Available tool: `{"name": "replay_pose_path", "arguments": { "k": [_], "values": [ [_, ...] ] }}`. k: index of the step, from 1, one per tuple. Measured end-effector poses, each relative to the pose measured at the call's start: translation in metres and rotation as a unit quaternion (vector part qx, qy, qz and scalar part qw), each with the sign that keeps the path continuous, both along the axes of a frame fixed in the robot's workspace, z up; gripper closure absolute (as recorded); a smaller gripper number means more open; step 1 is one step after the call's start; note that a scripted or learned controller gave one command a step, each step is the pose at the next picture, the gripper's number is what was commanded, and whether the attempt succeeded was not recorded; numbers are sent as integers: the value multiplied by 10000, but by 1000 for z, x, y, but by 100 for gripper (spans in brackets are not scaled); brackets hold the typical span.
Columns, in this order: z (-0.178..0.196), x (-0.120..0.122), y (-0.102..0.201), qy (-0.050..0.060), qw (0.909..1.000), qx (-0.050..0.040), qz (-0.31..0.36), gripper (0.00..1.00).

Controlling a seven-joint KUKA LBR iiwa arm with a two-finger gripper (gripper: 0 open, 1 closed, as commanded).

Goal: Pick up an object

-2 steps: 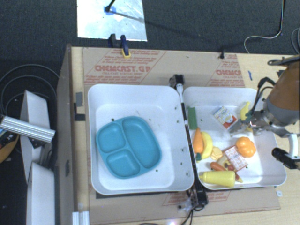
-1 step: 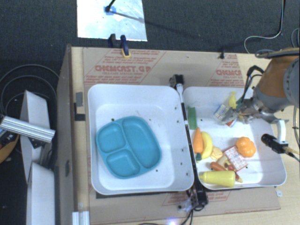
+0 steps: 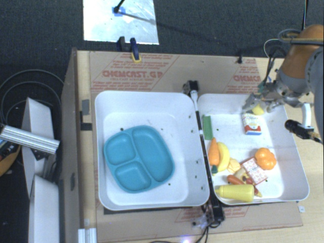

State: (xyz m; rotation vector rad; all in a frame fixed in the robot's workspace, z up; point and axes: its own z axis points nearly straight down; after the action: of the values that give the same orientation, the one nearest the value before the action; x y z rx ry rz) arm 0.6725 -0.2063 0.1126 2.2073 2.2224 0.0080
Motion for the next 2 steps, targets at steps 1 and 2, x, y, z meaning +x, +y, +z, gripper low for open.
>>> {"name": "replay_pose_path", "arguments": {
  "k": [1, 2],
  "values": [
    [19, -3, 0, 23, 10000, 6, -11, 0],
    [-2, -25, 23, 55, 10000, 18, -9, 0]
  ]
}}
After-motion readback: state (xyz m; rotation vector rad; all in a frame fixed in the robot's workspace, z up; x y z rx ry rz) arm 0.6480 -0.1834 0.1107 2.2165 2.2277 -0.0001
